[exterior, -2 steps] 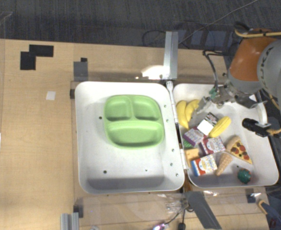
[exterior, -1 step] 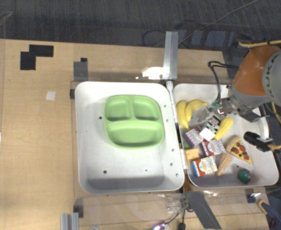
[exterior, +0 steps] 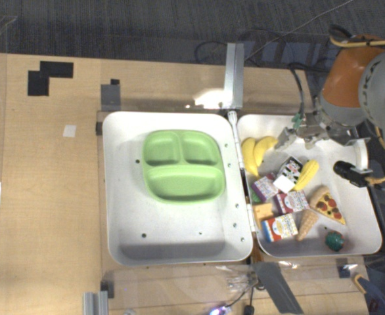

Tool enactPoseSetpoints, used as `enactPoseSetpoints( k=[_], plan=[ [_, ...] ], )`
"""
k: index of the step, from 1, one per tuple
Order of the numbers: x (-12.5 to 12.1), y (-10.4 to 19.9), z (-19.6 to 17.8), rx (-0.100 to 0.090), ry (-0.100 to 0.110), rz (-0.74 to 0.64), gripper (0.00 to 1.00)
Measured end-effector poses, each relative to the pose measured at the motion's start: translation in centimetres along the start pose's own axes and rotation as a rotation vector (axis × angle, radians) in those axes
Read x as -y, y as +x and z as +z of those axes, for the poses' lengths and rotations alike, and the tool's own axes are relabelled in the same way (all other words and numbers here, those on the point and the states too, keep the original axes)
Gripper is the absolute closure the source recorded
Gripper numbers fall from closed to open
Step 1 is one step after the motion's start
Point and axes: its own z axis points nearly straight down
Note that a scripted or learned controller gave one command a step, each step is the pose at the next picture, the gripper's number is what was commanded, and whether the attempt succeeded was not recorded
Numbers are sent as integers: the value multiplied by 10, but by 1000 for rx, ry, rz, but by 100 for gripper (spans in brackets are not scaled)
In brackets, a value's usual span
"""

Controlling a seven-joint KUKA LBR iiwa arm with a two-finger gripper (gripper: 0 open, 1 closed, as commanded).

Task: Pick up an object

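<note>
- Gripper of the grey arm hangs over the far part of the right white bin. From my place I see its metal parts, but I cannot tell its state, and no object is seen in its hold.
- Just beside it, toward the bin divider, lie two yellow bananas. I think they are the nearest thing to pick.
- A little nearer to the camera is a small black-and-white box and a third yellow banana, then purple cartons, a pizza slice toy, a waffle cone, a red-and-white carton and a dark green ball.
- These toys lie close together, probably dropped as a pile, so a clean grasp looks difficult.
- The left white bin bears a light green plastic tray with three compartments, well apart from the arm.
- The pick seems not yet done.
</note>
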Motion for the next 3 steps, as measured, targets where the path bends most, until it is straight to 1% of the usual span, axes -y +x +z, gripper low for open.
enactPoseSetpoints(
  k=[1, 2, 3],
  plan=[
    [62, -48, 28, 4, -10, 41, 0],
    [9, -11, 30, 0, -10, 579, 0],
    [70, 32, 28, -3, -12, 896, 0]
  ],
)
